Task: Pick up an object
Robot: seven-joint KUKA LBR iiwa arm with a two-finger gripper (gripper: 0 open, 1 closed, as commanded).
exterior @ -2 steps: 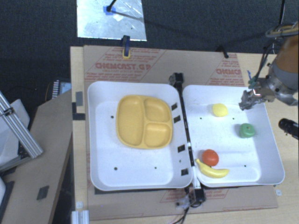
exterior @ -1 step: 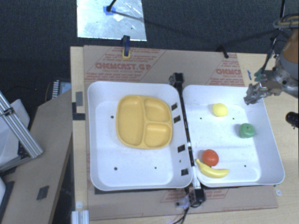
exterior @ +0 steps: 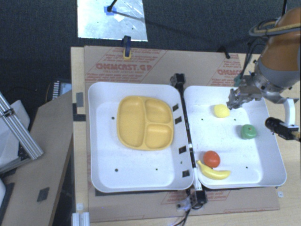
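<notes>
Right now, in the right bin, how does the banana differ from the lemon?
The banana is long and curved; the lemon is small and rounded. The banana lies at the near edge, touching the tomato; the lemon sits at the far side, beside the hand. Both are yellow.

A bench (exterior: 80,140) topped with a brown printed board (exterior: 141,65) carries two shallow white bins side by side, touching along a central black-clipped seam. The left bin (exterior: 101,173) and right bin (exterior: 273,171) sit flat on the board. A small yellow and blue clip (exterior: 127,48) rests at the board's far edge.
</notes>
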